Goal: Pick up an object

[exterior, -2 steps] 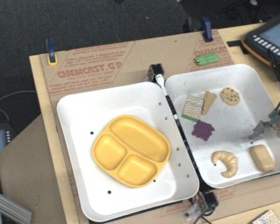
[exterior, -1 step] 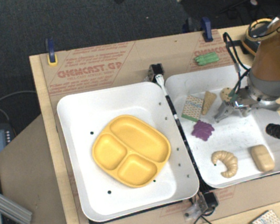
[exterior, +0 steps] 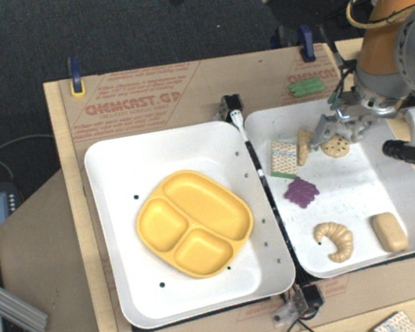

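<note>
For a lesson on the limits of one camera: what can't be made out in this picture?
- Gripper, camera view: too small and cluttered to tell whether it grips anything.
- Cookie: the gripper partly covers it, so contact is unclear.
- Arm: cut off by the right edge.
- Green thing on the bench: too blurred to identify.

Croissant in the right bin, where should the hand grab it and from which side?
Judging by its pose, come straight down on the croissant and pinch across the thick middle of the curl. It lies flat on the bin floor, with open space all round it: the beige block sits apart to its right and the purple piece above it. The tapered ends look likely to slip.
</note>
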Available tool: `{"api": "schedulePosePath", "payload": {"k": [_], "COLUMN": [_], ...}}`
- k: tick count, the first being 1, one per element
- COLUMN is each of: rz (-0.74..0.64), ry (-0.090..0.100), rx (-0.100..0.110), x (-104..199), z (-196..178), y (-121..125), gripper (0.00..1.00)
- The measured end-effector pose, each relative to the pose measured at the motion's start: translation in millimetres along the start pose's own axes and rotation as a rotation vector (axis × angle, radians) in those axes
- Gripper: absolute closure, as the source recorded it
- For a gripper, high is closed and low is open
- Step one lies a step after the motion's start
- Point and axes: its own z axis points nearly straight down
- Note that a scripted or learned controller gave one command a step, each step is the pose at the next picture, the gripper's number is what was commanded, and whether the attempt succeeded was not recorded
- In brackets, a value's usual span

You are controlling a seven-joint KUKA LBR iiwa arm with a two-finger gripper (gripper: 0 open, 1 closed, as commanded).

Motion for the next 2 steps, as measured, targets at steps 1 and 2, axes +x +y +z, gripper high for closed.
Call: {"api": "schedulePosePath", "payload": {"k": [1,2], "rz": [0.016,0.022], "ry": [0.019,0.004], "rx": [-0.030,-0.037], "x": [-25,-32], "z": [-1,-31], "y": [3,-150], "gripper": [0.00,0.00]}}
